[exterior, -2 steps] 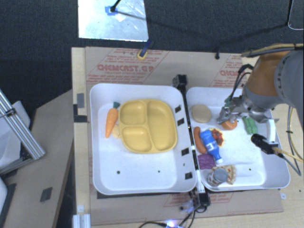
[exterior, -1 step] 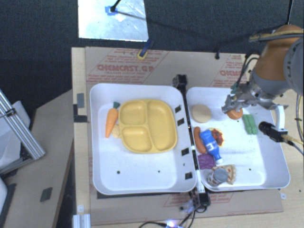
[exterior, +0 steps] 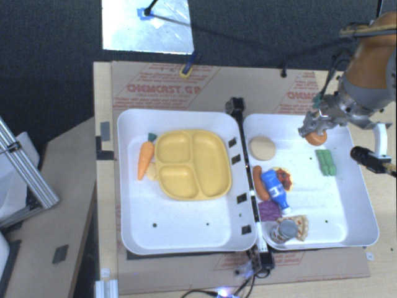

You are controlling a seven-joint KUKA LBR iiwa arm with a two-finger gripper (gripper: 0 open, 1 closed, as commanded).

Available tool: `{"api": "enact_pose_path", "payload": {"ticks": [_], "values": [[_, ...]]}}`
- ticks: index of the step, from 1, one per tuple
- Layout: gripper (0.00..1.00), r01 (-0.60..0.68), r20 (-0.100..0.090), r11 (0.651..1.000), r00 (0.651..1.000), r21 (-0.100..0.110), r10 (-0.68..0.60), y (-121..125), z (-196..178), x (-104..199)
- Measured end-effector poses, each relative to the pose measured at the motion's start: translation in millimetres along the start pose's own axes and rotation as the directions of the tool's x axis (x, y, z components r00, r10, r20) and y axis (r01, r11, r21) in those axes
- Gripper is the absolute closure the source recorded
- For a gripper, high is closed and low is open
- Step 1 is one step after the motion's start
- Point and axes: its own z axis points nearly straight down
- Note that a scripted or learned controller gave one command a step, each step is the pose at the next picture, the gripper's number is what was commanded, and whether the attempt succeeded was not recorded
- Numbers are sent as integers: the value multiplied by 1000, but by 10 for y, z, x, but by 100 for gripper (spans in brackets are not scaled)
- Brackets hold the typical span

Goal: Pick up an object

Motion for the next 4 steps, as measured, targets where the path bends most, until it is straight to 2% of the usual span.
{"api": "enact_pose_path", "payload": {"ticks": [1,3,4], "values": [[100,2,-3,1000,1000,8,-2,-278,-100,469],[100,2,-3,1000,1000,9,-2,-953,-73,1390],[100,-2,-2,1000,1000,10,2,-1161,31,1483]]}}
